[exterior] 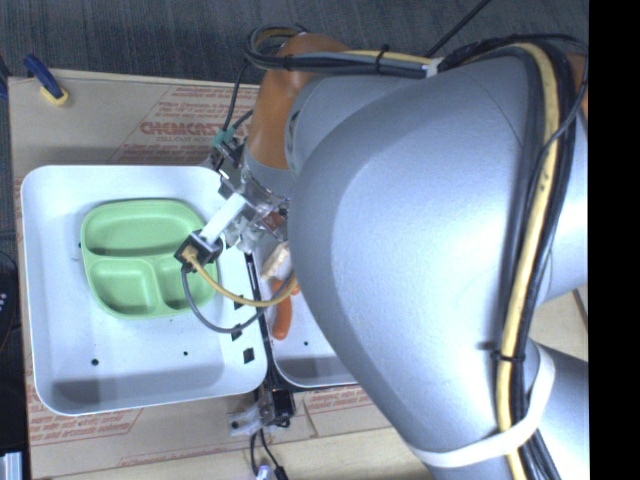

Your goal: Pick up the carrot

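Carrot [283,318] lies at frame centre just below the end effector [262,230], inside the right bin [310,370] by the divider; end effector state cannot be told, arm occluding; suggest descending straight, aligned across the carrot's width, clear of green tray [140,258].

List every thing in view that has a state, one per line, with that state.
Green tray: lying flat in the left bin, its compartments bare.
Carrot: lying in the right bin by the divider, partly hidden under the arm.
Left bin: holds the green tray.
Arm: reaching over the right bin, covering most of it.
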Available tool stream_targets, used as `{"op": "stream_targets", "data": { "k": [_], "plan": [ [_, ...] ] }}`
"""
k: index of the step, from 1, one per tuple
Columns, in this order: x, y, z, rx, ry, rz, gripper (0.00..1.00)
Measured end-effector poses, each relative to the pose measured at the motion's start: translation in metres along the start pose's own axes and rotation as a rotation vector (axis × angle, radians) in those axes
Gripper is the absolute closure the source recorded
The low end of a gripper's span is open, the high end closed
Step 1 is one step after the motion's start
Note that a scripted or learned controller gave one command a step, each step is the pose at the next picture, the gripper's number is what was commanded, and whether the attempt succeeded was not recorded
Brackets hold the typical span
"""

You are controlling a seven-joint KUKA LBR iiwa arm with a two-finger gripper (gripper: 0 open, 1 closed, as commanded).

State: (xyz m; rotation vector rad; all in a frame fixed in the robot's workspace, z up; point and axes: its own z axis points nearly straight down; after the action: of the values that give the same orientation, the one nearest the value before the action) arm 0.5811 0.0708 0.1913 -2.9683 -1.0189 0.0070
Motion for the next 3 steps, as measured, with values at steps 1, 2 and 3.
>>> {"op": "stream_targets", "data": {
  "k": [1, 2, 3],
  "plan": [
    [-0.042, -0.017, -0.004, 0.001, -0.001, -0.218, 1.00],
    [-0.010, -0.053, -0.067, 0.000, 0.000, 0.081, 1.00],
    [-0.010, -0.054, -0.077, 0.003, -0.004, 0.073, 1.00]
  ]
}}
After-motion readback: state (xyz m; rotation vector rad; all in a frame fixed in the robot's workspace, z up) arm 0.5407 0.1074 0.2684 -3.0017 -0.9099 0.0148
